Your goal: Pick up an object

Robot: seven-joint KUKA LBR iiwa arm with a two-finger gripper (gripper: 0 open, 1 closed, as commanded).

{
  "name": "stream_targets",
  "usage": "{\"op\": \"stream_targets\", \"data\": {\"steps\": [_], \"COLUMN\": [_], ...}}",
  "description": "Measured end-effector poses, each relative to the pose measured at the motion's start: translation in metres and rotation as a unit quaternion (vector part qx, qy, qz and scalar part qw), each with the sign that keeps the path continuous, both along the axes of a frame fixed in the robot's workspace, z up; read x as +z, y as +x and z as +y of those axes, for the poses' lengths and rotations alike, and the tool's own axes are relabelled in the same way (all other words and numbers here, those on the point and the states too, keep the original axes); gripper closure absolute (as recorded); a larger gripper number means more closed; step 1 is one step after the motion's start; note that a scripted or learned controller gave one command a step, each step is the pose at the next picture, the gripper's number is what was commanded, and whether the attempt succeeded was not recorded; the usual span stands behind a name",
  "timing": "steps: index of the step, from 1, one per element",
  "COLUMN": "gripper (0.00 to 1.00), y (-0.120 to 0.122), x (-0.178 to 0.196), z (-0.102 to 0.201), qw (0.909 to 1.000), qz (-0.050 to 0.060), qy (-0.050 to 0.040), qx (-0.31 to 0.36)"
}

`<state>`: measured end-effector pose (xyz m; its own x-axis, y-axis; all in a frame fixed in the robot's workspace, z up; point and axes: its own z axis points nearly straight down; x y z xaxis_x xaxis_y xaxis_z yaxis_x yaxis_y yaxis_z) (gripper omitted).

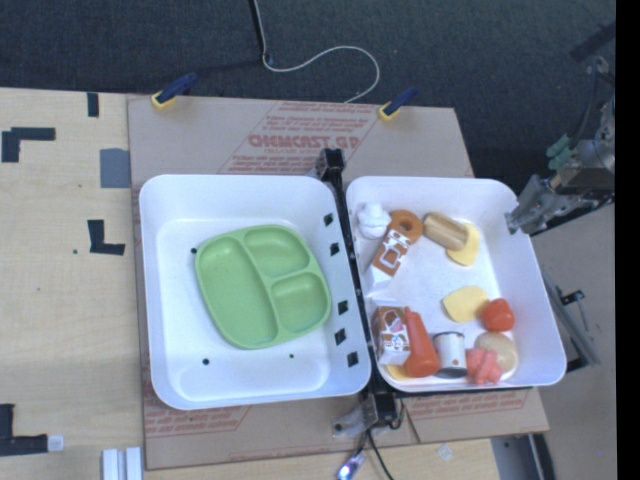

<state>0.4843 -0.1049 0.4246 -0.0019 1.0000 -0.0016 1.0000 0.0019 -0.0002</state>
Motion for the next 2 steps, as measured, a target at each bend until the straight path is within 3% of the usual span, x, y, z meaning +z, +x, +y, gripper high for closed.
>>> {"op": "stream_targets", "data": {"steps": [1,2], "gripper": [1.00,1.00], "y": [-0.002,0.000], "x": [-0.098,-0.024], "z": [-0.020,0.036], "qw": [1.0000,1.0000], "qz": [0.005,-0.003], "qy": [0.0012,0.0010], "qx": [-0.002,0.002]}}
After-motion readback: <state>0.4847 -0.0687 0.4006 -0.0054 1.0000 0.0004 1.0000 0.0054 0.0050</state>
